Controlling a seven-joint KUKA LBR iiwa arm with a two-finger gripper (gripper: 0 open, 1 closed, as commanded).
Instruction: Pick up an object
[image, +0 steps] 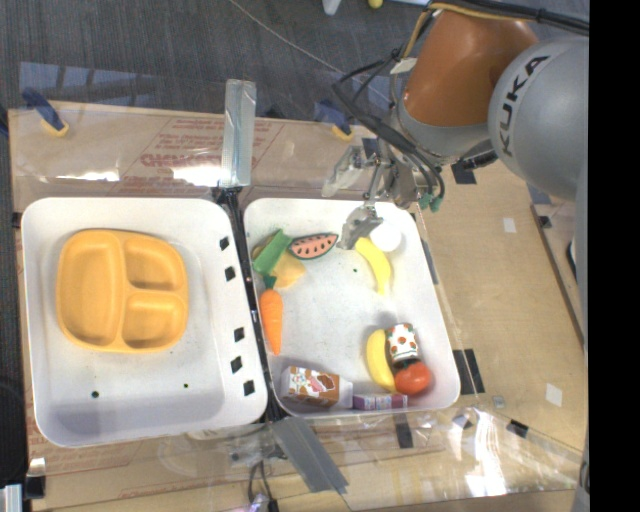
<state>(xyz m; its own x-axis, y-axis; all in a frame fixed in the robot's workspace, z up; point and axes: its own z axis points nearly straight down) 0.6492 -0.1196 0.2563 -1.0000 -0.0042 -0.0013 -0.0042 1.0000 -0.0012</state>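
Tool (362, 222) hangs over right bin (432, 300), far end, just beside upper banana (375, 264); finger spread: cannot tell. Nothing seen gripped. Watermelon slice (314, 245) left of banana; carrot (271, 318) nearer left wall.

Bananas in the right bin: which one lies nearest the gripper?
The upper banana, just below the gripper beside the white ball; the other banana lies by the tomato.

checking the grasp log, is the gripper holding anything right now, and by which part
Cannot be told. The gripper hangs just above the upper banana, and nothing shows between its fingers.
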